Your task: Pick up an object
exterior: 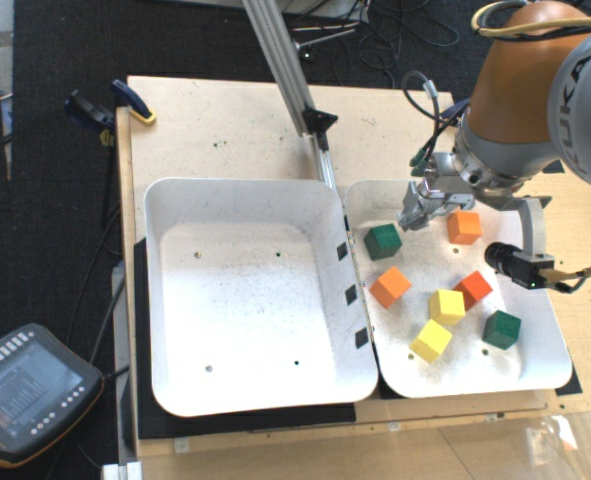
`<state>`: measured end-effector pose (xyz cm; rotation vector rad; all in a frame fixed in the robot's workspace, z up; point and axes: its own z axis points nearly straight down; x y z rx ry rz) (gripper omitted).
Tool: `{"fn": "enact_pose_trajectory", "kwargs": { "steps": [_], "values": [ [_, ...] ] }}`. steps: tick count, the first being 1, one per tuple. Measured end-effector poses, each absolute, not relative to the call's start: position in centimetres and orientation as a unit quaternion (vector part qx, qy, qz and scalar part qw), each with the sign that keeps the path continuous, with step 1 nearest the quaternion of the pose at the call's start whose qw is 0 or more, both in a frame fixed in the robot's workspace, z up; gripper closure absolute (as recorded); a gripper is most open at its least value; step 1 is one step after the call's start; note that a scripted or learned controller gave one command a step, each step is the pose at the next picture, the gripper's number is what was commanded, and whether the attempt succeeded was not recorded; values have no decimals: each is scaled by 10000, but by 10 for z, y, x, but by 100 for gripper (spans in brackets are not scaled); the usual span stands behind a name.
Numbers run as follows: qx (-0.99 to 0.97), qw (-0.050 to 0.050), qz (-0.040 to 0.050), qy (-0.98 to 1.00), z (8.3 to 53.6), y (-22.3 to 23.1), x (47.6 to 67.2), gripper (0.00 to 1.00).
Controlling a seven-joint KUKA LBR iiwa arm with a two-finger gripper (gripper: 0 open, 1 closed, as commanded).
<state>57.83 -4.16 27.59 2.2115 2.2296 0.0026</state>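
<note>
Arm (535, 88) comes in from 3 o'clock, grey body, orange band above the wrist. Gripper (413, 218) hangs over the upper-left part of the right bin (550, 373), pointing down toward 7 o'clock. Can't tell how far it's open; too small and blurred at this angle. Nothing visibly between its tips.

Right bin contents, 7 blocks:
- green block (382, 241) just beside the gripper, at its 7 o'clock, near the bin's left wall. Can't tell if they touch.
- orange block (464, 227) at the gripper's 3 o'clock, apart from it.
- orange block by the left wall (391, 286), at 6 o'clock from the green one.
- red-orange block (475, 288) mid-bin.
- yellow block (447, 306) touching or just beside the red-orange one, at its 8 o'clock.
- second yellow block (431, 341) at 7 o'clock from the first yellow.
- dark green block (501, 329) toward the bin's lower right.

Left bin (165, 208) sits next to the right bin on the table (225, 118), walls overlapping in the middle.

Blue-and-yellow clamp (133, 101) on the table's far-left corner. Teach pendant (30, 393) off the table at 8 o'clock.
</note>
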Motion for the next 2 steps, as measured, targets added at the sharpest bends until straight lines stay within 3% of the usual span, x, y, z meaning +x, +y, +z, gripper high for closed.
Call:
{"fn": "enact_pose_trajectory", "kwargs": {
  "steps": [2],
  "values": [
    [7043,2,12,7099,262,71,601,100]
  ]
}}
